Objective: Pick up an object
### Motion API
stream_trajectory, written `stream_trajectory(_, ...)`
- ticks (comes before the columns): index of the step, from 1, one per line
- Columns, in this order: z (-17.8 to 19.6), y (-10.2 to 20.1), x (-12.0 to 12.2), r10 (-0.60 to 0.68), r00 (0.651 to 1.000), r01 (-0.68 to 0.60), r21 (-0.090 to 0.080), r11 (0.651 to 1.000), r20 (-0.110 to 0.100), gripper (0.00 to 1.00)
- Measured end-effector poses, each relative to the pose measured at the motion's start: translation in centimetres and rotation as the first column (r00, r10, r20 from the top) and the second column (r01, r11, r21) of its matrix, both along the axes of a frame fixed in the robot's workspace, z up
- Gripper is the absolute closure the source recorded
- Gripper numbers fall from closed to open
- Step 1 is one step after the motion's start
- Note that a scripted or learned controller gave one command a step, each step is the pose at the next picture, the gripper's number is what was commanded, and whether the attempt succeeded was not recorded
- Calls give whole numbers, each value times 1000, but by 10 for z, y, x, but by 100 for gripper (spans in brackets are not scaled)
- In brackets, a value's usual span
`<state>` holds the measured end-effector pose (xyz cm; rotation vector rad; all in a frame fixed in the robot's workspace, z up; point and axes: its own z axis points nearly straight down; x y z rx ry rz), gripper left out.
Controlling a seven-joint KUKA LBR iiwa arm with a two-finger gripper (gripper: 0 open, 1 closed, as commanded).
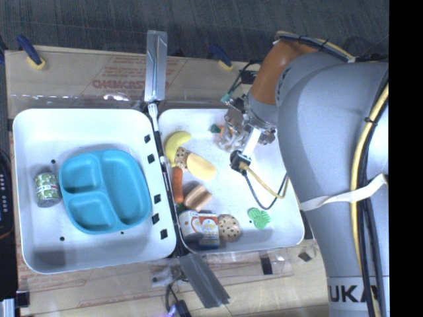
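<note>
Over the right bin's (291, 233) far end hung the hand (231, 129), finger state impossible to tell; nearest lay the banana (176, 142), just left, long axis running left-right.

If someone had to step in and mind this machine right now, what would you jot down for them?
Gripper: low over the back of the right bin; I cannot tell whether it grips anything.
Right bin holds: banana, pale yellow piece, carrot, bread roll, small carton, cookie, green leaf.
Left bin holds: blue divided plate, small can.
Done: nothing visibly lifted.
Left: pick up one object.
</note>
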<state>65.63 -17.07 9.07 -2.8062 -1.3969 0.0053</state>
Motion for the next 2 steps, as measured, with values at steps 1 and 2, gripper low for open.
stream_trajectory(1, 0, -7, -41, -431, 902, 431, -4, 902, -2, 100)
stream_trajectory(2, 1, -36, -66, -656, 755, 656, -5, 755, -2, 100)
